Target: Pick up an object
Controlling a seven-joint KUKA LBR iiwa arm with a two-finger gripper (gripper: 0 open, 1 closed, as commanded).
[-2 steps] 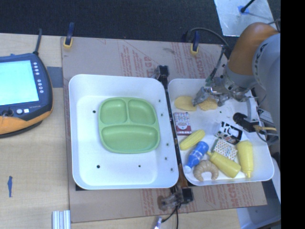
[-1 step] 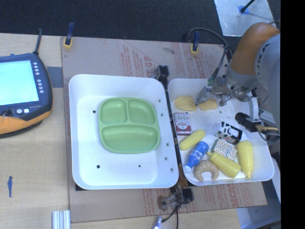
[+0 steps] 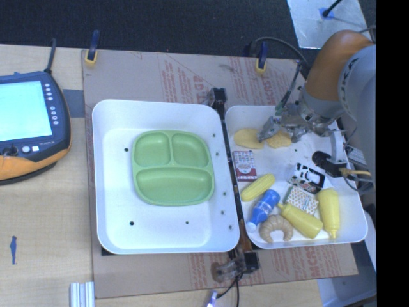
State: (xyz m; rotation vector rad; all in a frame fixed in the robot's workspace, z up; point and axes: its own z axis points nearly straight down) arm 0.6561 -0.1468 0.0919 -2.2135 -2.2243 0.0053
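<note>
My gripper [image 3: 281,133] hangs low over the far end of the right bin [image 3: 358,232], open. Its tips stand over two flat yellow pieces, one [image 3: 245,138] to its left and one [image 3: 280,142] just beneath it; nothing is held between the fingers. Nearer the front of that bin lie a small red-and-white box [image 3: 244,165], a corn cob [image 3: 257,186], a blue bottle [image 3: 263,206], a croissant [image 3: 276,228], two yellow squeeze bottles [image 3: 300,219] [image 3: 329,211], a checkered packet [image 3: 301,200] and a black-and-white item [image 3: 308,176].
The left bin [image 3: 112,229] holds a green divided plate [image 3: 172,167]. A handheld control tablet [image 3: 29,123] lies on the bench at far left. Cables run past the arm at the right bin's far edge.
</note>
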